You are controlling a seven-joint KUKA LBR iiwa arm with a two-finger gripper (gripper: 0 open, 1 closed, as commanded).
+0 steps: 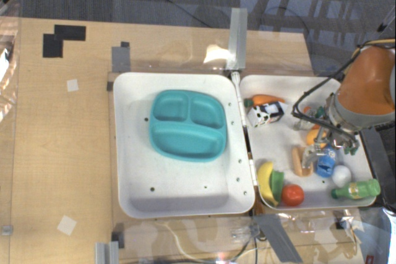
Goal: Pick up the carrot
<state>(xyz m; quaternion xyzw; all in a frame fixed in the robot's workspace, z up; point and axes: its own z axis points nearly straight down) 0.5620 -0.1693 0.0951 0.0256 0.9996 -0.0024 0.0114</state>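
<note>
Gripper (323, 144) low among right-bin clutter, finger state unclear; carrot (268, 99) sits well apart at top-left, reposition over it first.

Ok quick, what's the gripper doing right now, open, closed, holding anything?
Gripper: cannot be told; it sits low in the right bin among the toys, apart from the carrot.
</note>
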